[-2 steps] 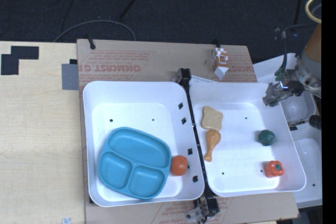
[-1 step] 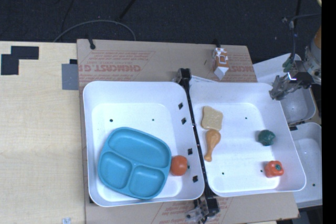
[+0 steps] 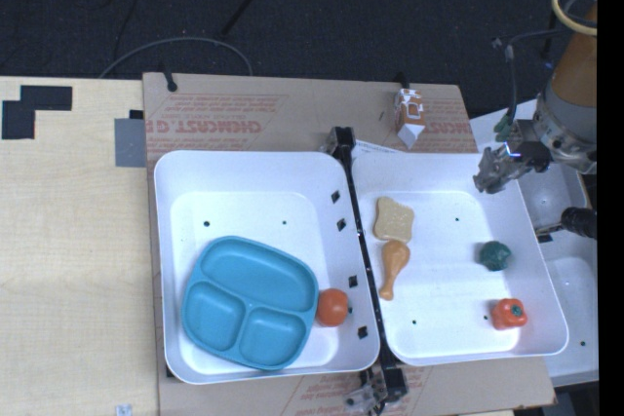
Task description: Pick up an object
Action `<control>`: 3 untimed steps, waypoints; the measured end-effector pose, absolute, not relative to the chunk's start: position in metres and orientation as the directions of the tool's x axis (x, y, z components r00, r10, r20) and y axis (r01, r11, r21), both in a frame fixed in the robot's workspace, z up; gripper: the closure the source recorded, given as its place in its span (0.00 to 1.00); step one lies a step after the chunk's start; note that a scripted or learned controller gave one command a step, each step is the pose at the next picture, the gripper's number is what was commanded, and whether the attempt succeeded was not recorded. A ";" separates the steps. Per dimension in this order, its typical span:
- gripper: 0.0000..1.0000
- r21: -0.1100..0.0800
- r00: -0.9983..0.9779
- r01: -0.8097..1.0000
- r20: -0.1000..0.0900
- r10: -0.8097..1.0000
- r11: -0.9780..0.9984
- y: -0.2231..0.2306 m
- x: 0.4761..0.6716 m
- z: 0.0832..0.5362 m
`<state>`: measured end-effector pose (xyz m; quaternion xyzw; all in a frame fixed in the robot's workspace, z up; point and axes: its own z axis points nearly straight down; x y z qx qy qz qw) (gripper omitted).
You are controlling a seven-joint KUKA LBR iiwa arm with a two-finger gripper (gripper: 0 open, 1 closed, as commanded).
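Note:
The right bin (image 3: 444,172) holds a slice of toast (image 3: 394,220), a tan chicken drumstick (image 3: 392,267) just below it, a dark green lump (image 3: 494,255) and a red-orange tomato-like piece (image 3: 508,313). In the left bin (image 3: 195,180) lie a blue divided plate (image 3: 250,301) and a small orange ball (image 3: 332,307) beside it. My gripper (image 3: 492,172) hangs over the right bin's far right rim, above and apart from the objects.
A small white and orange carton (image 3: 409,115) stands on the cardboard behind the right bin. A black divider (image 3: 353,239) runs between the bins. Wooden bench top (image 3: 68,239) lies to the left.

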<state>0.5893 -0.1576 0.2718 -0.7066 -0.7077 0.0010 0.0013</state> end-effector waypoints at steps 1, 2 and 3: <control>1.00 -0.004 -0.004 1.000 0.001 1.000 0.004 -0.100 0.594 0.269; 1.00 -0.004 -0.004 1.000 0.001 1.000 0.004 -0.049 0.593 0.268; 1.00 -0.005 -0.003 1.000 0.001 1.000 0.003 0.000 0.587 0.265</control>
